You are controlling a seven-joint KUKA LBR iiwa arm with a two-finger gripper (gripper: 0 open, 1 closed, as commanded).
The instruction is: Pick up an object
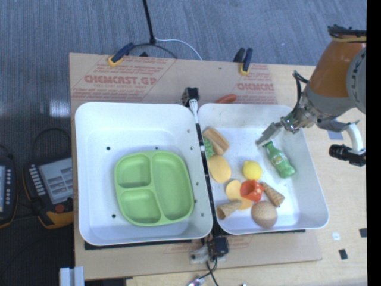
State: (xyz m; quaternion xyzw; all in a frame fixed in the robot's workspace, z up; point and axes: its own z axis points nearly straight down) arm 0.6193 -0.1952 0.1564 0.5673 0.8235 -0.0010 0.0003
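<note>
The right bin (309,183) holds several toy foods. A green bottle (280,160) lies at the right, with a yellow lemon (252,170) to its left. A hot-dog bun (215,140) and a flat orange piece (219,168) lie near the divider. A red piece (252,190), two cones (275,194) (228,208) and a brown round lump (264,214) cluster at the front. My gripper (266,137) hangs over the bin's back right, just above and left of the bottle's cap, and I see nothing held in it.
The left bin (95,130) carries a green three-part plate (155,187). Clamps (243,59) and a cable (149,16) sit at the cardboard's far edge. The arm's orange band (336,64) rises over the bin's right rim.
</note>
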